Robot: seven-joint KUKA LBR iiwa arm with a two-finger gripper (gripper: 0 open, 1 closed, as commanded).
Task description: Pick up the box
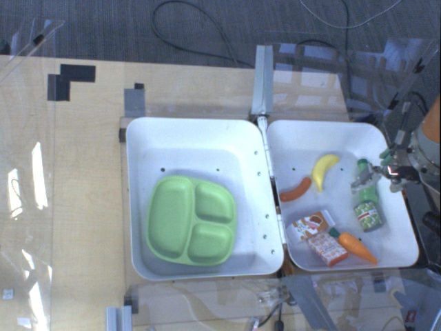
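**Box lies low in the right bin, pincer near the bottle**

The box (318,238) is a flat printed carton, red and white, lying in the right bin (303,140) of smooth white plastic. Touching the box's right end is a tapered orange carrot (357,247). Above the box lie a curved red sausage (295,189) and a glossy yellow banana (324,170). To the box's right, a green bottle (367,208) lies under the metal pincer (377,172), whose grip I cannot tell. The arm is cut off by the picture's edge. Left of the box, a matte green divided plate (192,220) sits in the left bin (186,136).
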